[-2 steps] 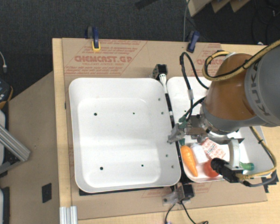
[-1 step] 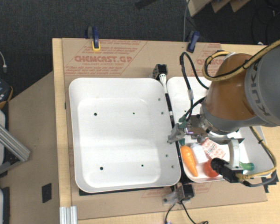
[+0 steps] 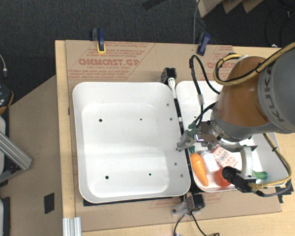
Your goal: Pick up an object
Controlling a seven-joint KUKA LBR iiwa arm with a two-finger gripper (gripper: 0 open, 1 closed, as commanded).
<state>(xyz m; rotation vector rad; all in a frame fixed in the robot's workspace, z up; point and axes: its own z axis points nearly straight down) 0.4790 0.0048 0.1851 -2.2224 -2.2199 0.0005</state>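
Counter of pale wood, topped by a brown cardboard sheet printed in red "CHEMCAST G P", held at its far edge by two clamps, one yellow-and-blue and one blue. Dark carpet lies beyond the counter. Left bin, the landmark here, is white and shallow, with four small dark holes in its floor. Right bin adjoins it, largely covered by the arm, whose grey shell bears part of the lettering "KU". Gripper sits just right of the left bin's right rim, low over the right bin; whether its fingers are parted or closed cannot be told, and nothing is seen held. Carrot, orange and tapered, lies right of the left bin's near right corner, beside a red-printed white packet, a red object and a green piece.
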